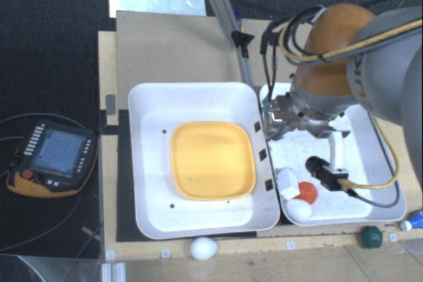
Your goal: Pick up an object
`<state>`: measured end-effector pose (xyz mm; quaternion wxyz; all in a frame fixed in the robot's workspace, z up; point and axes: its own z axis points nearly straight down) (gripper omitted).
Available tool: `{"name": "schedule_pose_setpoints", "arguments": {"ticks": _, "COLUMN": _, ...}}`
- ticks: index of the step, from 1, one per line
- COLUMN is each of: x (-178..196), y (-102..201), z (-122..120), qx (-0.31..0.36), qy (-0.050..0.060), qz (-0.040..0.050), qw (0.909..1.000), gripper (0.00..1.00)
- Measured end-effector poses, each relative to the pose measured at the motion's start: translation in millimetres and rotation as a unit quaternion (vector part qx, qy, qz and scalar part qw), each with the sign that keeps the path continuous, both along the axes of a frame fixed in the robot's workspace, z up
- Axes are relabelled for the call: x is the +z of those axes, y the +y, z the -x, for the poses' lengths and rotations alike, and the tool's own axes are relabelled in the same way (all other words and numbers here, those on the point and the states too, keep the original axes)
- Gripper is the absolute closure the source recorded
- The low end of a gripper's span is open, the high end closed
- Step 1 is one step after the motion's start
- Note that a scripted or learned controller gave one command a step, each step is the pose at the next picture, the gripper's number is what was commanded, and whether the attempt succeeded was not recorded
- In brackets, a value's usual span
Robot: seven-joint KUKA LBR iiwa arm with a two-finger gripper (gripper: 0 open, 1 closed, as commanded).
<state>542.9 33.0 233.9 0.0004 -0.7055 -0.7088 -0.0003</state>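
A yellow square plate (213, 160) is seen lying flat in the left bin (142, 142), at the centre of the frame. The claw (277, 119) is lowered at the upper left corner of the right bin (386, 205), close to the wall between the bins; its state cannot be told. Near the lower left corner of that bin a white block (287, 181), an orange ball (307, 192) and a white ball (299, 210) are clustered. On the tabletop (165, 49), a white egg (203, 248) and a green ball (371, 237) are seen below the bins.
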Motion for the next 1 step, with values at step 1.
{"name": "schedule_pose_setpoints", "arguments": {"ticks": 1, "x": -0.1, "y": 49.1, "z": 2.0, "qx": 0.000, "qy": 0.000, "qz": -0.0002, "qw": 1.0000, "gripper": 1.00}}
